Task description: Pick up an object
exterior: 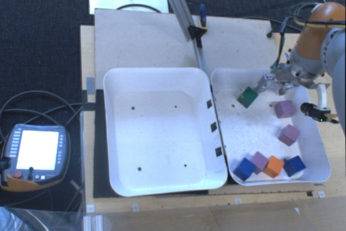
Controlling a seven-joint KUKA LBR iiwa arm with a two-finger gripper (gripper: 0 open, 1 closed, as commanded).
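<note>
The green cube (247, 97) lies tilted near the right bin's (320, 170) far edge, left of centre, well apart from the other cubes. The gripper (268, 83) hangs just beside it, up-right. Finger state: cannot tell. Centre over the cube before descending; its tilt may cause slipping.

We see a green cube (247, 97) tilted at the right bin's (324, 162) far left; six cubes (273, 165) lie nearer.
</note>
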